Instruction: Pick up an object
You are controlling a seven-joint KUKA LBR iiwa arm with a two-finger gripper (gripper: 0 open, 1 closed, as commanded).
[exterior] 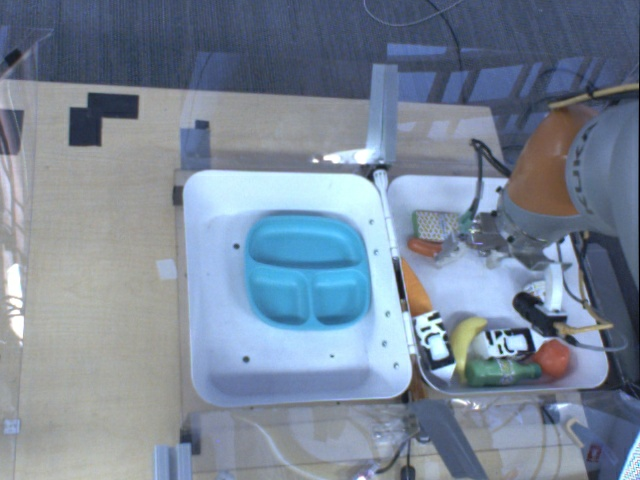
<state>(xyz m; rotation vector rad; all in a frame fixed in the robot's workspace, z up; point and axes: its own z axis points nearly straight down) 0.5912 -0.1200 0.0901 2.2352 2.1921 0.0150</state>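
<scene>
My gripper (468, 234) hangs low over the back of the right bin (480, 283), reaching in from the right. Just left of it lies a green and white patterned packet (431, 225), with a small red piece (422, 248) beneath that. An orange carrot (414, 288) rests along the bin's left wall. At the front edge sit a black and white block (431, 335), a yellow banana (465, 336), a green bottle (500, 372), a white and black piece (510, 342) and a red tomato (553, 358). Nothing shows held in the gripper.
The left bin (215, 298) holds a blue divided plate (305, 270). A metal post (383, 118) stands behind the divide between the bins. The grey and orange arm (570, 168) covers the right bin's back right corner.
</scene>
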